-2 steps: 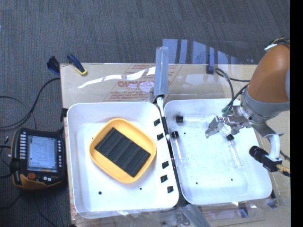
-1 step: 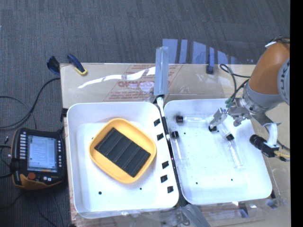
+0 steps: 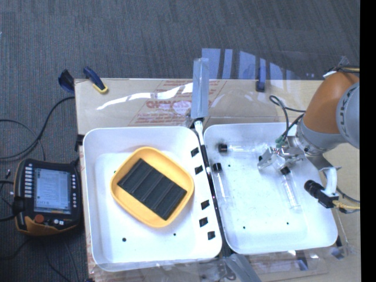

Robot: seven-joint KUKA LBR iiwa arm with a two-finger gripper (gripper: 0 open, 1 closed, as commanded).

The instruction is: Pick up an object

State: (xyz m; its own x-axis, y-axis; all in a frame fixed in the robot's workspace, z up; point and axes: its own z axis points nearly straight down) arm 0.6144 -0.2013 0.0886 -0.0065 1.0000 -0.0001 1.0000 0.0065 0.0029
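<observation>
The gripper (image 3: 274, 157) hangs low over the right bin (image 3: 235, 239); I cannot tell how its jaws stand. A clear tube (image 3: 289, 191) lies just below-right of it, long axis running toward the bin's near edge.

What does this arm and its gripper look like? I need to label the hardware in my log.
The arm is grey with a rounded orange band above the wrist. Thin dark cables loop from the wrist. The gripper is a small metallic assembly of silvery parts with dark bits, over the right bin; finer detail is too small to tell.
</observation>
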